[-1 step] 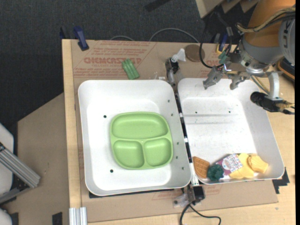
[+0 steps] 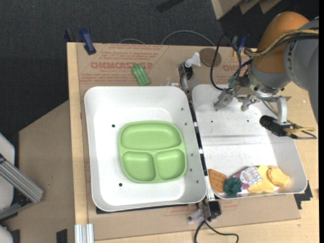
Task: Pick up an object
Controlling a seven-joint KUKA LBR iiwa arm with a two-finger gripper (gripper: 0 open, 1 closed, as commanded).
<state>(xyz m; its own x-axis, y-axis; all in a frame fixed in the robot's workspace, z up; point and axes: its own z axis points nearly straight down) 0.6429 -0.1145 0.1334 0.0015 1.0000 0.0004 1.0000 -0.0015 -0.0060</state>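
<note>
While the grey arm (image 2: 298, 59) reaches in from the upper right of the frame, its gripper (image 2: 234, 99) hangs over the far end of the right bin (image 2: 243, 135), fingers (image 2: 221, 101) spread apart with nothing between them. The toys lie well apart from it, heaped along that bin's near edge at the lower right: a waffle (image 2: 216, 179), a dark green lump (image 2: 233, 186), a pink and white wrapper (image 2: 250, 175) and yellow pieces (image 2: 271, 180). The left bin (image 2: 101, 151) holds a green divided plate (image 2: 152, 151) at its middle. A green clip (image 2: 141, 75) lies on the cardboard (image 2: 121, 59) at upper centre.
</note>
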